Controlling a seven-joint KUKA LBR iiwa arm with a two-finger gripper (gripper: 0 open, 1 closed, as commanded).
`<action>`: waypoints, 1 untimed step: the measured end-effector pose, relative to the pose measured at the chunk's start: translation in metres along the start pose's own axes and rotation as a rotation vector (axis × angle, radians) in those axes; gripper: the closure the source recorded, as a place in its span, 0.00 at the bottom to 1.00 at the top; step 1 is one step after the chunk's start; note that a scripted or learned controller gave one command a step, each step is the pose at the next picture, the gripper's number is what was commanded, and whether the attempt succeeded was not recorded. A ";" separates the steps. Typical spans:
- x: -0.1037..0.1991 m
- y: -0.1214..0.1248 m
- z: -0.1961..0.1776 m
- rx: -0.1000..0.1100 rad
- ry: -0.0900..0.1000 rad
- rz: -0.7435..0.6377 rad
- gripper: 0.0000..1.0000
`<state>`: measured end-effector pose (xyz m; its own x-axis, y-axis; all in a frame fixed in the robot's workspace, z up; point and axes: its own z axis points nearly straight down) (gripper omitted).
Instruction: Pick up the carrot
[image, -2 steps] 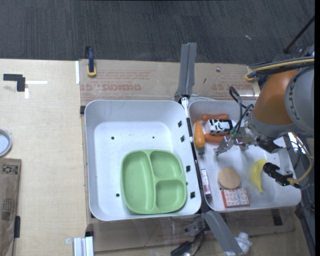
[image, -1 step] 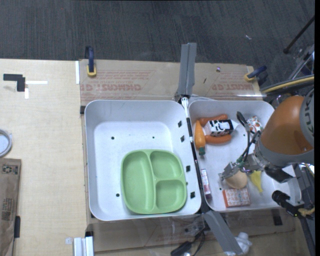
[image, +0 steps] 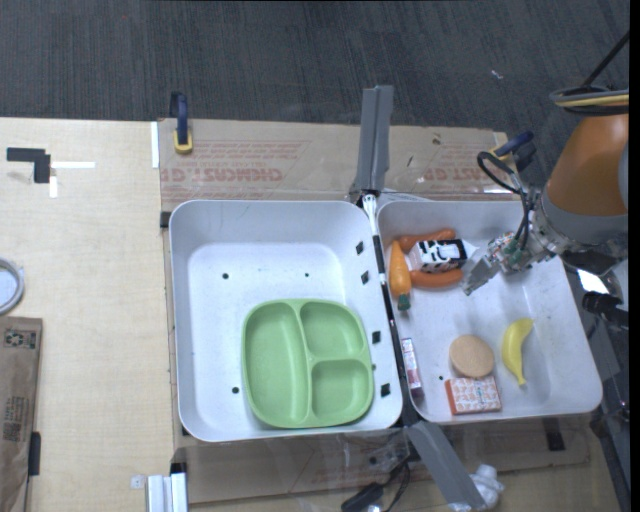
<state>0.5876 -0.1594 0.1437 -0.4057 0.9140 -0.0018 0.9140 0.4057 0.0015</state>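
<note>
The small orange plastic carrot (image: 399, 273) lies along the upper left wall of the right white bin (image: 560, 400), likely light, stiff and slippery, best pinched across its thicker middle; the end effector (image: 484, 272) hovers nearby, its state unclear.

Carrot (image: 399, 275): you see it at the right bin's (image: 560, 400) left wall.
Gripper (image: 484, 272): hovers right of it.
</note>
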 end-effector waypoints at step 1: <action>0.058 0.018 0.053 0.003 0.003 -0.075 0.00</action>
<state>0.5805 -0.0995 0.0912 -0.4734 0.8809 0.0008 0.8809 0.4734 -0.0018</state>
